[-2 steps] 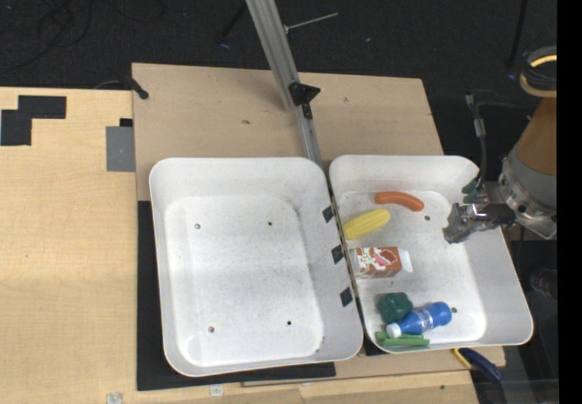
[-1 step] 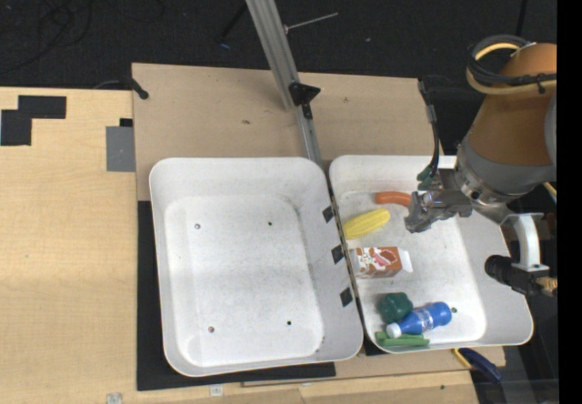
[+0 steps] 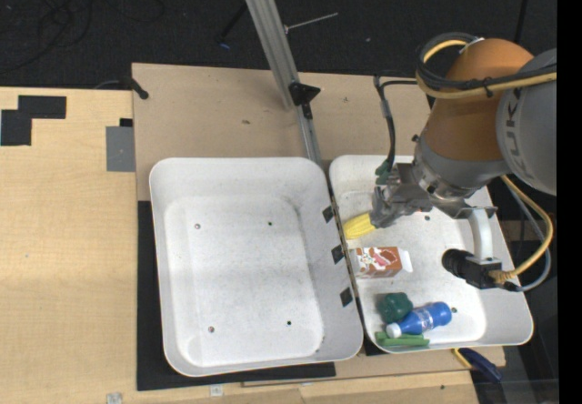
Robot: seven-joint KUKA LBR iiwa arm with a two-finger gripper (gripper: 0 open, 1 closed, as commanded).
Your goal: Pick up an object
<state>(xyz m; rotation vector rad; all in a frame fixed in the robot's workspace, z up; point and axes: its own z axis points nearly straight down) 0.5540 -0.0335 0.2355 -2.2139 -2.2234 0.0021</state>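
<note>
Gripper [image 3: 386, 207]: mine, low in the right bin [image 3: 509, 325], beside the yellow piece [image 3: 359, 227]; whether open or closed, I cannot tell. Nearest: blue bottle [image 3: 423, 318], touching a green lump [image 3: 395, 306]. Next: red-and-white packet [image 3: 378, 260], flat. Then the yellow piece by the bin's left wall, my likely target. Advice: centre over it, clear of the wall, before closing. Left bin [image 3: 182, 184] alongside.

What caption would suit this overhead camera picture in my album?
A robot arm's gripper reaches a yellow object in the right bin, beside a red-and-white packet and a blue bottle.
</note>
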